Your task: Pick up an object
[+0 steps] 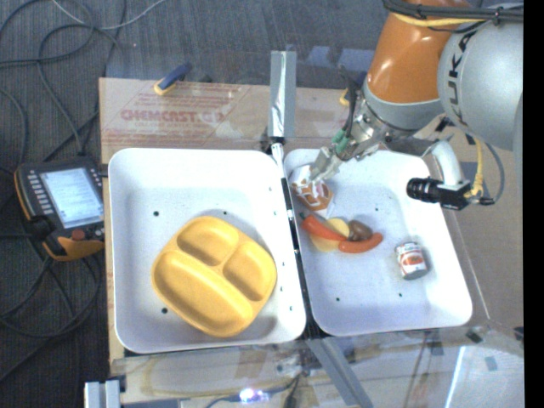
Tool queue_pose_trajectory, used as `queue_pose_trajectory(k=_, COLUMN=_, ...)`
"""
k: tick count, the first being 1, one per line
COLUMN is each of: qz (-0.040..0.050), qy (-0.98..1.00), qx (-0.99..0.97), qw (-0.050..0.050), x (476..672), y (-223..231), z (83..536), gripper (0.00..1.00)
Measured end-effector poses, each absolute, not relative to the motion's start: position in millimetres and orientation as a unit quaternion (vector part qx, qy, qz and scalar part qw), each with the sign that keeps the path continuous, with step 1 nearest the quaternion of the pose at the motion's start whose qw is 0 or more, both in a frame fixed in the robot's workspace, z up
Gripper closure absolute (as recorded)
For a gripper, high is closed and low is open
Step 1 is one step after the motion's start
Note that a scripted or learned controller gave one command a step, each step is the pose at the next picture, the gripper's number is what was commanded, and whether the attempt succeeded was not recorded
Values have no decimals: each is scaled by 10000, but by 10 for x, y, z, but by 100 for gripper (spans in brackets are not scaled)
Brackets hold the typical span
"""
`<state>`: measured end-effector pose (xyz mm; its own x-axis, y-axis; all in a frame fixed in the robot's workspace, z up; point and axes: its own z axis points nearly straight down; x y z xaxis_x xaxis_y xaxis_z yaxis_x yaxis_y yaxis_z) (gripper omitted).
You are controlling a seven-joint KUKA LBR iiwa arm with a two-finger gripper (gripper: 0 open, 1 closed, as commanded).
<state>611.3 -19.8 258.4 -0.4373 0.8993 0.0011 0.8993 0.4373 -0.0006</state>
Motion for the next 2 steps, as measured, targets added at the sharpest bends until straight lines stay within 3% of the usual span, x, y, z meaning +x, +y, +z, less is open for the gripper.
queue_pose_trajectory(k=1, qz=5, qy=-8132, qx=-5819, qw=12, x=5300, y=-251, z=2479, gripper=100)
queue_pose_trajectory(k=2, qz=11, qy=-8027, qx=-5963, qw=-1, x=6032, y=39, z=2878, gripper=100)
